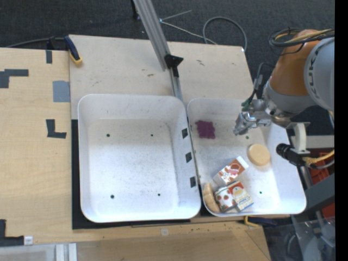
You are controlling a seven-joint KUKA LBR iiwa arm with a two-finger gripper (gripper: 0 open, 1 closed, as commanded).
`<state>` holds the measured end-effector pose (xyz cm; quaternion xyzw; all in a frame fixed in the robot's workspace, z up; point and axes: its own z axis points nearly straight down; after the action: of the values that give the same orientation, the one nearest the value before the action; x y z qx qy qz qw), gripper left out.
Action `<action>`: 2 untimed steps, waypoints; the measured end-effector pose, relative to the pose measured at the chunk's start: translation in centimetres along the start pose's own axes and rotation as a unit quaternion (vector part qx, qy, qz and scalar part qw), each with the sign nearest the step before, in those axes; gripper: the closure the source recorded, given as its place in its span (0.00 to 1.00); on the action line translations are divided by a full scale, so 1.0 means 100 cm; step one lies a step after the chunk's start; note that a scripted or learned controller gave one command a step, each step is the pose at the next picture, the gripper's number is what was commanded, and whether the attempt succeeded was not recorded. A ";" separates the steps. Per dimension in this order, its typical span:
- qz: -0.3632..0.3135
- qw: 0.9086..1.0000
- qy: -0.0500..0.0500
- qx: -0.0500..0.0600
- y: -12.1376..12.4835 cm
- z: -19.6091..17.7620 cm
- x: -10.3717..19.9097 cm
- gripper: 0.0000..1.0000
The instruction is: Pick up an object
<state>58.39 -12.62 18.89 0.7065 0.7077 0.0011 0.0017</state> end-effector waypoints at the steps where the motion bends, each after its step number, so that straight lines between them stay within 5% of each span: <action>1: 0.000 1.000 0.000 0.000 -0.006 -0.054 -0.008 1.00; 2: -0.002 1.000 0.001 0.002 0.003 -0.061 0.041 1.00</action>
<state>58.71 -8.52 25.02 0.7050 0.7092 0.0005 -0.0005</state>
